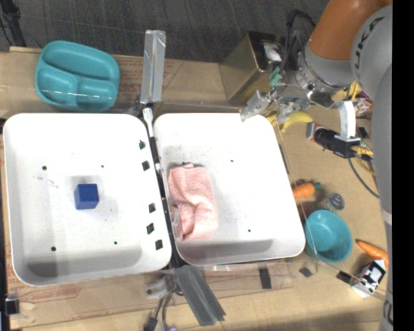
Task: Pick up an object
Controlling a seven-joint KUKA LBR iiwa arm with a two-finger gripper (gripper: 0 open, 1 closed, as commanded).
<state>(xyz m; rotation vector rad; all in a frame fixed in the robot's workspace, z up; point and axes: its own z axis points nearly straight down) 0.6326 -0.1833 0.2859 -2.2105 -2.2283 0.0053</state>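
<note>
1. Cloth first, since it sat closest to us: the pink cloth (192, 202) was bunched up against the left wall of the right bin (262, 158), with nothing else around it. We figured it was the easy target, soft and tall enough to pinch if we came straight down on the highest fold rather than the flat edge.
2. Next over, the blue cube (87, 195) sat alone in the middle of the left bin (27, 143), well apart from every wall. Cleaner grab on paper, but it needed the fingers squared to its faces or it would just skid.
3. Farthest back, the gripper (276, 105) hung over the top right corner of the right bin, just outside the rim, holding nothing. We honestly couldn't tell how wide it was set, too much clutter there.
4. The arm came in from the right, its orange band (341, 19) high above the wrist, tool tilted toward the bins. Our guess was it hadn't committed to either object yet.
</note>
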